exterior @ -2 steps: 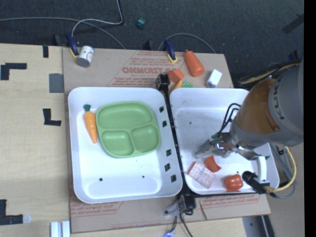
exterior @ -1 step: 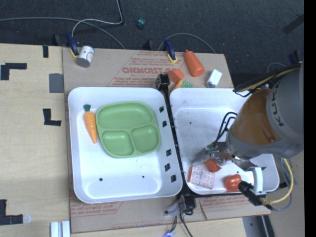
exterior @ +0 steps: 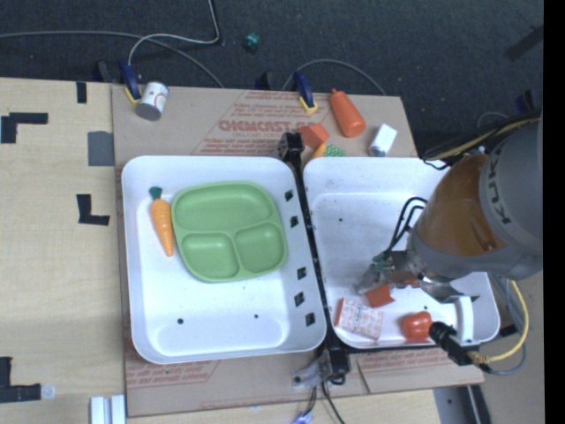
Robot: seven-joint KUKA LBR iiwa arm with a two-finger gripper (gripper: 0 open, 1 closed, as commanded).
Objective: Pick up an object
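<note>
My gripper point(exterior: 374, 281) is low in the right bin point(exterior: 353, 193), near its front, with the grey and orange arm coming in from the right. A small red block point(exterior: 380, 296) lies right beside the gripper tip, touching it or nearly so. Whether the block is held I cannot tell. A pink and white patterned packet point(exterior: 359, 319) lies at the bin's front edge. To its right sits a round red-orange thing point(exterior: 417, 326). In the left bin point(exterior: 141, 263) there is a green divided plate point(exterior: 229, 230), and a carrot point(exterior: 161, 223) lies just left of it.
Behind the bins, on the cardboard, lie an orange bottle-shaped toy point(exterior: 347, 113), a white cube point(exterior: 382, 139), an orange block point(exterior: 315, 136) and a small white can point(exterior: 153, 100). A black divider point(exterior: 305, 237) runs between the bins. The back half of the right bin is bare.
</note>
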